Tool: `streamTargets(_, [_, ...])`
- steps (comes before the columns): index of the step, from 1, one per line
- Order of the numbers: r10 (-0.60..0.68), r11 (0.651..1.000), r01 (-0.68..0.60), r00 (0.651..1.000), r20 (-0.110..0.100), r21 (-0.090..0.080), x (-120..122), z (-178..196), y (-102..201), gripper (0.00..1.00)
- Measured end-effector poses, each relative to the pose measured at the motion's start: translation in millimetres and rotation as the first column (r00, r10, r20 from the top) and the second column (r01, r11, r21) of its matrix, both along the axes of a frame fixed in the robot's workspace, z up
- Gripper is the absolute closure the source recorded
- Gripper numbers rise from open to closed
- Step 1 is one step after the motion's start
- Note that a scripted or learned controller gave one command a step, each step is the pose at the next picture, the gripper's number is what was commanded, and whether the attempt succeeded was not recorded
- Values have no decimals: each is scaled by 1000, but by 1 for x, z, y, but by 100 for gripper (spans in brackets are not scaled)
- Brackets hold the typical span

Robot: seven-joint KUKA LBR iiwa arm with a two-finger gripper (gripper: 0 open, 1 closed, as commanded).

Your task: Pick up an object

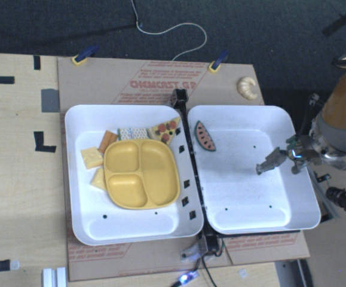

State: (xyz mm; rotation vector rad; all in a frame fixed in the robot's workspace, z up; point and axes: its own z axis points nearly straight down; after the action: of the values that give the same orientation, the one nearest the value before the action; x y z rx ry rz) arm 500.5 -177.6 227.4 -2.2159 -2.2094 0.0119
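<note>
Two bins sit side by side on the surface. The left bin [77,160] holds a divided plate [141,173] lying over small pieces. The right bin [280,217] holds a watermelon slice [205,136] in its far-left corner.

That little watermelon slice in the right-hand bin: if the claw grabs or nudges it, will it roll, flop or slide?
The watermelon slice lies flat near the right bin's left wall, so it probably won't roll. It looks like a small, stiff toy, likely light. On the smooth white floor a nudge may slide it, and lying so low it could be awkward for the gripper to pinch.
</note>
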Motion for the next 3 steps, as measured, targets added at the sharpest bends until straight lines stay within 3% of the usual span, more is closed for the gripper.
streamTargets(1, [4,1000,-4,1000,12,-3,3,6,0,0])
streamTargets(3, [3,1000,-3,1000,7,-2,1,-114,0,0])
